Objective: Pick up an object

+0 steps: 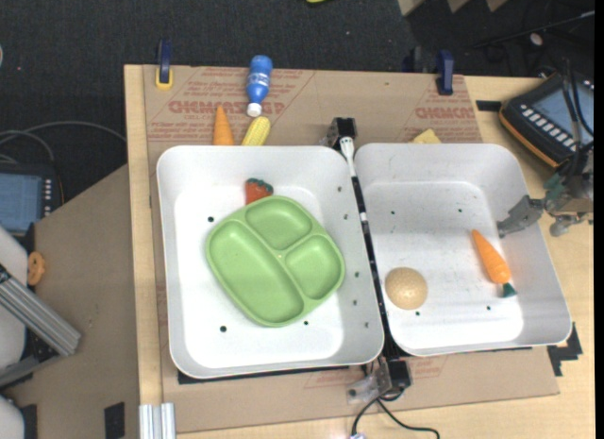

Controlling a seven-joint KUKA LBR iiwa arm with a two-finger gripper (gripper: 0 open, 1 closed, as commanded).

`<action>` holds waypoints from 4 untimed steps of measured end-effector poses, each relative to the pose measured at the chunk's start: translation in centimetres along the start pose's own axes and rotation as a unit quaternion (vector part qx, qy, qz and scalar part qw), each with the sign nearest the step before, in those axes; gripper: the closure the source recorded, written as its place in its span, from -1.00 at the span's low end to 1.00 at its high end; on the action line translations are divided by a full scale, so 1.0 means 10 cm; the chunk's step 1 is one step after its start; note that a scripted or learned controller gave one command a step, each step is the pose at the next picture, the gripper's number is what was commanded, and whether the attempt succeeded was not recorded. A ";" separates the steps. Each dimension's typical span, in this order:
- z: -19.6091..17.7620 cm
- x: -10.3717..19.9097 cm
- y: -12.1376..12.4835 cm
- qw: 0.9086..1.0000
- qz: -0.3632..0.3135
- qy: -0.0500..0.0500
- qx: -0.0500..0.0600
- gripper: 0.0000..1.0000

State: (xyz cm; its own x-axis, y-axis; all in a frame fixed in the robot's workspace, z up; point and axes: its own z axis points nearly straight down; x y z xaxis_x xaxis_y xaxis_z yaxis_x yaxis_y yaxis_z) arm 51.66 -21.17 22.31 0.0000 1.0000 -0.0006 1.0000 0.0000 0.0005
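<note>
Here my pincer point(528, 212) hangs at the right bin's point(444, 159) right rim with nothing in it; how far it gapes I cannot tell. The carrot point(490, 256) lies just left of it, unobstructed, so the likeliest pick.

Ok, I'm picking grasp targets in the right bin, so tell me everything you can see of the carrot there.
The carrot is small and looks like a smooth plastic toy: an orange tapered body with a dark green stub at its lower end. It lies flat on the floor of the right bin, toward the bin's right side, slanted with the tip up-left and the green end down-right. Nothing touches it; the round tan ball sits apart to its left.
</note>
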 end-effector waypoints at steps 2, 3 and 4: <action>1.18 -0.09 0.36 1.000 -0.001 0.001 -0.001 1.00; 1.36 0.58 0.73 1.000 -0.003 -0.002 -0.004 1.00; 0.31 1.75 0.77 1.000 -0.006 0.002 -0.005 1.00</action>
